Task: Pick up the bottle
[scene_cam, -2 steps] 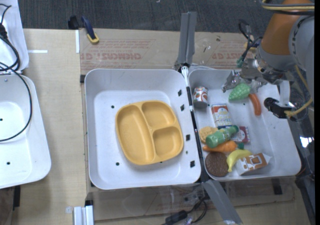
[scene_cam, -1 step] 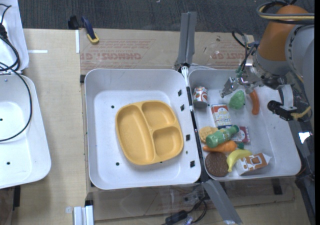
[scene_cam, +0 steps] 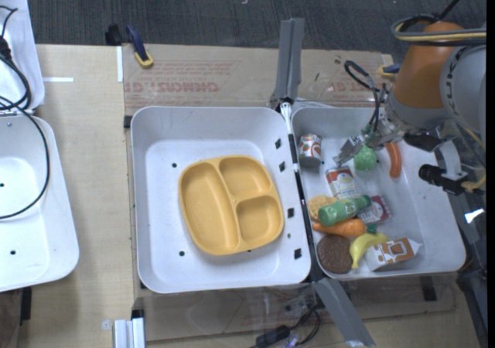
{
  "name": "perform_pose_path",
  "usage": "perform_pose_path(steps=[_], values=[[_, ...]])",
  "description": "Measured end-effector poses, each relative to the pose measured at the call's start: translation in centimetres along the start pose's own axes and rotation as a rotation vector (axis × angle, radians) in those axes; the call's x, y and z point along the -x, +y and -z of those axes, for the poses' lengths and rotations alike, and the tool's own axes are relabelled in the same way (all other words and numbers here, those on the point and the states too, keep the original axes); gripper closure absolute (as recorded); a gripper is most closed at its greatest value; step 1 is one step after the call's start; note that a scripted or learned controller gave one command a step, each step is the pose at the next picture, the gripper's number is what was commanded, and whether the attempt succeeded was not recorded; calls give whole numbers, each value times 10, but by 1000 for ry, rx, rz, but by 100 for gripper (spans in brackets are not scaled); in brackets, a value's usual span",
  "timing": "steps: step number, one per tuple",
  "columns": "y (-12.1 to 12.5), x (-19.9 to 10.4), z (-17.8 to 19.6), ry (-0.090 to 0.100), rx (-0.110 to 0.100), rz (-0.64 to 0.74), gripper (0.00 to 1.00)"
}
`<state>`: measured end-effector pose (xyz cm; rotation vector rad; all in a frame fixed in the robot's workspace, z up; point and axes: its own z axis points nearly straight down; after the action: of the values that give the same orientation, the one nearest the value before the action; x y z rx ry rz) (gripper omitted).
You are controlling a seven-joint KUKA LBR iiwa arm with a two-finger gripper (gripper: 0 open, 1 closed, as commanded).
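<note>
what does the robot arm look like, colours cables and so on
The arm is grey and rounded, with a broad orange band above the wrist. Thin black cables loop beside it, and a yellowish cable curves over the top. Its small gripper is dark metal.

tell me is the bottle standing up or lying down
Lying down. The bottle rests on its side in the right bin, its long green body stretched across the other items, cap end toward the right.

Two white bins: left bin (scene_cam: 147,207), right bin (scene_cam: 433,250). One yellow tray (scene_cam: 230,203). Below the gripper (scene_cam: 352,149): one green bottle (scene_cam: 343,209), one banana (scene_cam: 362,247), one carrot (scene_cam: 344,227), one cookie (scene_cam: 335,254), one can (scene_cam: 309,147).
</note>
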<state>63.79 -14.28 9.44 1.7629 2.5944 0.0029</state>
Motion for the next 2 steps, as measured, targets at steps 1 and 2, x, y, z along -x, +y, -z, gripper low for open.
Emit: perform_pose_path(steps=[1, 2], values=[[0, 1, 9, -1, 1, -3, 100], [51, -67, 112, 1, -2, 121, 100]])
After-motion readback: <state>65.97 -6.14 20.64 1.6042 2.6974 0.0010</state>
